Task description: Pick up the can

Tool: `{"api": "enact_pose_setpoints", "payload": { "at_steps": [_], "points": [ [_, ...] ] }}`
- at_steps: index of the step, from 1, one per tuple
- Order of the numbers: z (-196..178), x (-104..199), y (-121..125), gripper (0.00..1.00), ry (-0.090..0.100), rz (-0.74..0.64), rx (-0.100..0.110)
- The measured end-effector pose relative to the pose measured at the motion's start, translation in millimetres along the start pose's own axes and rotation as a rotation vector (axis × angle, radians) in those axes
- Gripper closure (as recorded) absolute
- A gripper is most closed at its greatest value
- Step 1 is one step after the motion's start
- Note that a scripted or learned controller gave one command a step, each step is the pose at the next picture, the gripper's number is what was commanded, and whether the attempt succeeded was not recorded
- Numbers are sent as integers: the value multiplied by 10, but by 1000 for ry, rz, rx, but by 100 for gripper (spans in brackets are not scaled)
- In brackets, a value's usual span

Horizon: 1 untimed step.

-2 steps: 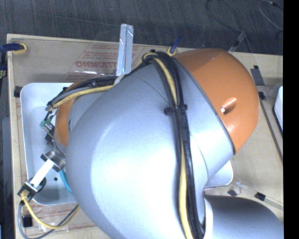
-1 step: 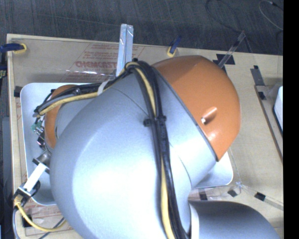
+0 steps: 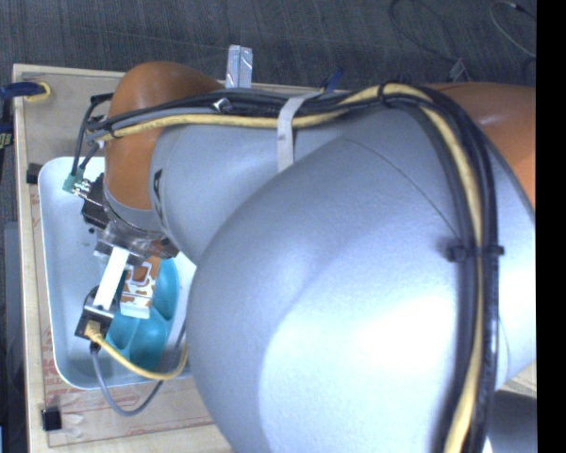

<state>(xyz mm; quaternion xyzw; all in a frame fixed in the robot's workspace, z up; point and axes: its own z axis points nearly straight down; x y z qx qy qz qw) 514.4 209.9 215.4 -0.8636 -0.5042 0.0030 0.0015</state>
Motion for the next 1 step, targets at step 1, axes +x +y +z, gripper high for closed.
{"api": "enact_pose_setpoints", "payload": {
  "at_steps": [1],
  "points": [
    [-1533, -491, -122, 100, -1, -351, -1]
  ]
}}
